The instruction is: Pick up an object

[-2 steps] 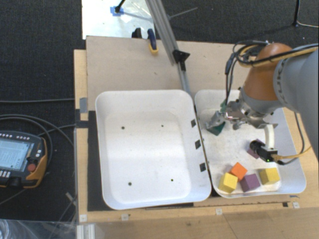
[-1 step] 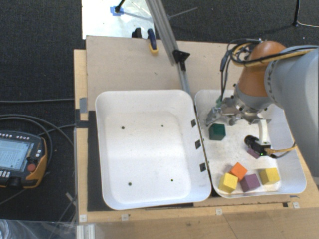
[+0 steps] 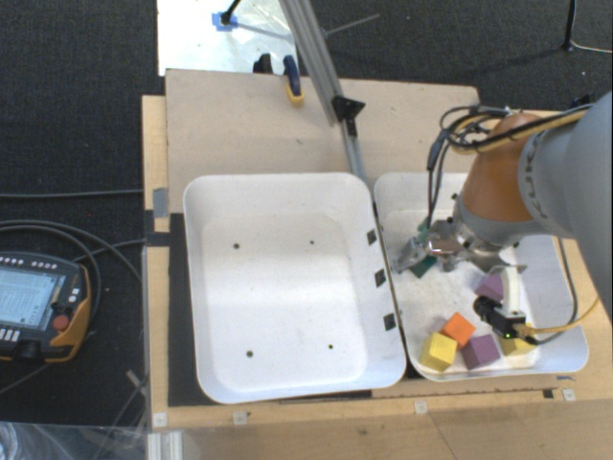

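Two white bins — five or so small blocks visible.

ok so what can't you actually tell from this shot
- Gripper, camera view: too small and blurred, under the wrist, to tell open from shut or whether it holds anything.
- Yellow block: mostly hidden behind the black clip and cable.
- Light purple block: partly covered by the arm.
- Arm: cut off by the right edge.
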Robot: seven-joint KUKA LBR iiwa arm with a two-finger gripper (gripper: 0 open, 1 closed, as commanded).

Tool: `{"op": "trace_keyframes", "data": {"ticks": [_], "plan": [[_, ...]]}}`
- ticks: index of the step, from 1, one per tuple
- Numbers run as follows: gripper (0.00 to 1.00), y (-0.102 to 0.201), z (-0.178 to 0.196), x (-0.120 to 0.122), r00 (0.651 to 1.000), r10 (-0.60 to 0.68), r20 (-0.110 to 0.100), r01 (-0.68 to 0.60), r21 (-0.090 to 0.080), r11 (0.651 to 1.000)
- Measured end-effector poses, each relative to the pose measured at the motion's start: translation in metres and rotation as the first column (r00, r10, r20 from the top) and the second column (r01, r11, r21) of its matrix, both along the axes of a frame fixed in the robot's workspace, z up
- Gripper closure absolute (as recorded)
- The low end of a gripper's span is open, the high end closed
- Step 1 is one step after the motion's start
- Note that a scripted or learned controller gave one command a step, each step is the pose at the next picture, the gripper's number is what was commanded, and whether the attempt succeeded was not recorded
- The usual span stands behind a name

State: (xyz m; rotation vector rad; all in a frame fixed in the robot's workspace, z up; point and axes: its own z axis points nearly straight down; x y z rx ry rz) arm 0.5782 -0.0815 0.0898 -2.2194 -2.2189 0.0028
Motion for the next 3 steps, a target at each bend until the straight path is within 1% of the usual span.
{"op": "trace_keyframes", "data": {"ticks": [1,2,3], "plan": [[1.00,0.000,0.011,0.003,1.000,0.002,0.007,-0.002,-0.001,1.000],[1.00,0.072,0.105,0.034,1.000,0.013,0.014,-0.013,0.001,1.000],[1.00,0.134,0.117,0.038,1.000,0.013,0.006,-0.013,0.002,1.000]]}}
